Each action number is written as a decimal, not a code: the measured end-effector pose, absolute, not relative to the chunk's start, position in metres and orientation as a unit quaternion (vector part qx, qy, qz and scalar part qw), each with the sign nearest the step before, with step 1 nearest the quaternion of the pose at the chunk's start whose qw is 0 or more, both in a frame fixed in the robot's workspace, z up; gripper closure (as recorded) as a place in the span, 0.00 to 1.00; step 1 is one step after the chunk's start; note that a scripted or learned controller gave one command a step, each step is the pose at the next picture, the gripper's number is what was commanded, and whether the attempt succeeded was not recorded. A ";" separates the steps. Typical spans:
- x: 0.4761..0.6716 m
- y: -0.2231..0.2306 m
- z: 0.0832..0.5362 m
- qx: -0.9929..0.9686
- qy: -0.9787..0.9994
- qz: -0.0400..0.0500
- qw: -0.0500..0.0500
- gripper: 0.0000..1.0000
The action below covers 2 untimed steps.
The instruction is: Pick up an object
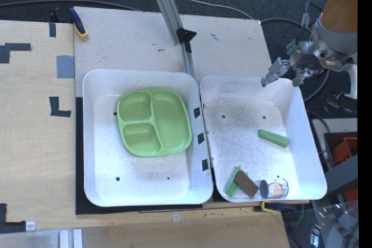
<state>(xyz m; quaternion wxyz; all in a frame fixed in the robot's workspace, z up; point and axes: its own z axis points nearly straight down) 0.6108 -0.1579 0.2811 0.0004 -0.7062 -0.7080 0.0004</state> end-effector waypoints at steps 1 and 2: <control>0.611 -0.158 0.281 -0.706 -0.708 0.000 0.000 0.00; 0.614 -0.166 0.232 -0.707 -0.707 0.002 0.002 0.00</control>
